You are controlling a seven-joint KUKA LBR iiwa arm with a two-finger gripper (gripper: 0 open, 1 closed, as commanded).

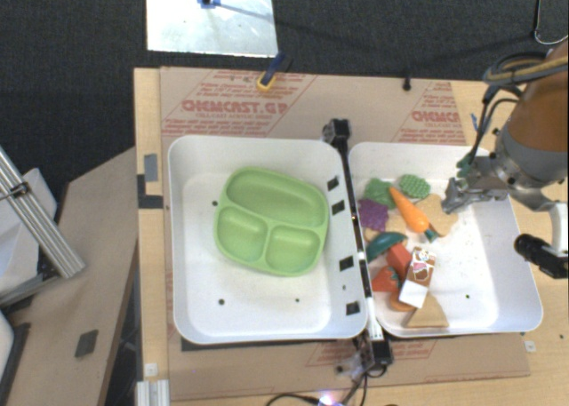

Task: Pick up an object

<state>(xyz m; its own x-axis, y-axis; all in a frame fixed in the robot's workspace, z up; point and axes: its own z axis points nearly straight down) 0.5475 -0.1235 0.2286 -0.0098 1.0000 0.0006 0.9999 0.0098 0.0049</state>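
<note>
Your tool (455, 193) sits over the right bin (511, 302), near its upper right part, w/ the grey wrist and orange band behind it at the view's right. Can't tell its state from this angle, too small and dark, and you can see nothing carried.

Nearest item is the carrot (411, 211), just to the view's left of the tool and slightly lower. Its long axis runs diagonal, from upper left down to lower right, w/ the green end pointing toward the tool side. So approx. a short shift left and down is what the pick turns on, and the tool would likely need to close across that diagonal, not along it.

Further out: green leafy piece (412, 186) touching the carrot's top, purple piece (372, 214) beside it, then a small carton (418, 278) lower down. Clutter is tight, so a neighbour could get nudged.

Left bin (191, 244) holds a green divided plate (271, 221), well apart from the tool.
</note>
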